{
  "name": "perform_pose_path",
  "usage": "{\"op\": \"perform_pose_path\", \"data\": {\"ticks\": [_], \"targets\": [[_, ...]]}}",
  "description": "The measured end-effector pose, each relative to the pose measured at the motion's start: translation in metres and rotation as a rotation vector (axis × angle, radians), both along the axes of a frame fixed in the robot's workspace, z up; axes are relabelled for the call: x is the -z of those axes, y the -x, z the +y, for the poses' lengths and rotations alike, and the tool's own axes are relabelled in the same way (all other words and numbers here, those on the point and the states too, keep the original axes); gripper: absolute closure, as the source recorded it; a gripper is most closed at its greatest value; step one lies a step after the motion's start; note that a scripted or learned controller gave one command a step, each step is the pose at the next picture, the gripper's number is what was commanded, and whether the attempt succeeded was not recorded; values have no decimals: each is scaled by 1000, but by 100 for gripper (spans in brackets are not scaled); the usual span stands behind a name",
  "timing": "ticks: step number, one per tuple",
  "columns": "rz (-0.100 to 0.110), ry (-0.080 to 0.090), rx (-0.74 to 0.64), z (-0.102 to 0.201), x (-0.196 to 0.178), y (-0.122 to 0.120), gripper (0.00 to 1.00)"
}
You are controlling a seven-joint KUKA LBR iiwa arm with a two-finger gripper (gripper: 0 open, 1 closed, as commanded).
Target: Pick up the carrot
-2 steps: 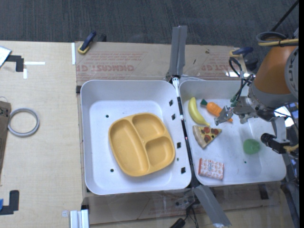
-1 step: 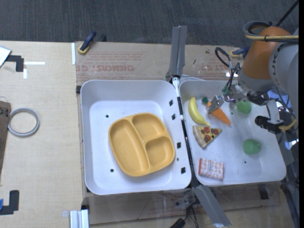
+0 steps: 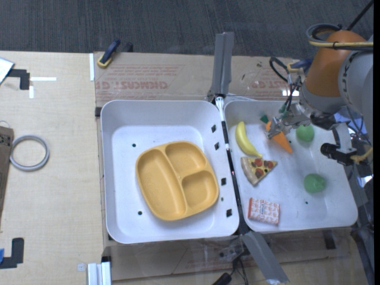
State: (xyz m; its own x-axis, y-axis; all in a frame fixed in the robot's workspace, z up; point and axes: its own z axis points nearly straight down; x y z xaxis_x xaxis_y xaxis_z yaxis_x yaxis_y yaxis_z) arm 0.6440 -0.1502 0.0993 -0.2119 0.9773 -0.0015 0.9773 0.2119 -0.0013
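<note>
Left bin (image 3: 113,177): yellow tray (image 3: 177,180), not yours | right bin (image 3: 332,218): banana (image 3: 245,138) left of carrot (image 3: 281,141) | gripper (image 3: 284,125) over carrot's far end, grip unreadable | risk: off-centre pinch, carrot tips out or jostles green ball (image 3: 305,133).

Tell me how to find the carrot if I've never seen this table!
Look at the right white bin, the one without the yellow plate. Near its back, just right of the yellow banana, lies the carrot, with the robot's gripper right over it. It's the only orange, pointy thing there; the two round things nearby are green, and the pizza slice is flat.
</note>
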Motion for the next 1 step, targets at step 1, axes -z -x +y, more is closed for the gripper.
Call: {"op": "perform_pose_path", "data": {"ticks": [1], "targets": [[-2, 0, -410, 95, -92, -16, 100]]}}
